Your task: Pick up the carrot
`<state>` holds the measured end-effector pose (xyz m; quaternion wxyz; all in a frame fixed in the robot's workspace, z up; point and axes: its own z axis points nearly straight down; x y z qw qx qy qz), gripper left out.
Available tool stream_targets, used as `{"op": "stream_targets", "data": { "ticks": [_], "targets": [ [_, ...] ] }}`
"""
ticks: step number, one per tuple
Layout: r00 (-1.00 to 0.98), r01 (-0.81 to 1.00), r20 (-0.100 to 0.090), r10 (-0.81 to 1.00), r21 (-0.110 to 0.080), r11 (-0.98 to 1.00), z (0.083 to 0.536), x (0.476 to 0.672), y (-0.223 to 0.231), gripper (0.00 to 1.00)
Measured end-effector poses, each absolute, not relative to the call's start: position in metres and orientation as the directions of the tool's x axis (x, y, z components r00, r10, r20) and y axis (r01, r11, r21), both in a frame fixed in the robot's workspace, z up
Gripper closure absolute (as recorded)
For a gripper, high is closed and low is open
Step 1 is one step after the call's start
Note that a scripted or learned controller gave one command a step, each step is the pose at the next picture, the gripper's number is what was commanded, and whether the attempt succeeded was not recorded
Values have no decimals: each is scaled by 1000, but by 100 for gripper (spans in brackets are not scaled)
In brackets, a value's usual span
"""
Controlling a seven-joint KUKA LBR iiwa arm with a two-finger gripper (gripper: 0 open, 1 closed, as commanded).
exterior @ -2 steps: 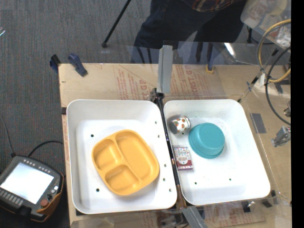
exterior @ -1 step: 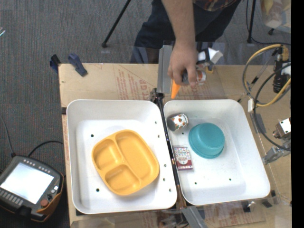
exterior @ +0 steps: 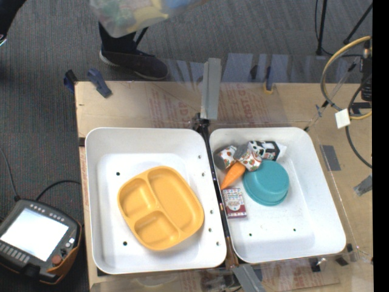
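The orange carrot [exterior: 232, 176] lies in the right bin [exterior: 304, 236], near its left wall. It points down-left and its thick end touches a small patterned can [exterior: 248, 159]. A teal bowl [exterior: 267, 182] sits upside down just right of it, and a small red packet [exterior: 234, 202] lies right below it.
A black-and-white carton [exterior: 265, 149] and a small round tin [exterior: 226, 157] lie at the back of the right bin. The left bin [exterior: 103, 163] holds a yellow divided plate [exterior: 160, 207]. A person's shoe [exterior: 130, 59] stands on the floor behind the bench. A tablet [exterior: 36, 236] lies at lower left.
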<state>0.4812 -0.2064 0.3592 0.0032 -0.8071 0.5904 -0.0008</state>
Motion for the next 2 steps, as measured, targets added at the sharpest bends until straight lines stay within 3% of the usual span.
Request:
{"op": "stream_targets", "data": {
  "ticks": [1,2],
  "targets": [
    [256,-967,-2,-967,-7,-256,396,478,-204,100],
    [275,-962,-14,-961,8,-275,284,475,-204,100]
  ]
}}
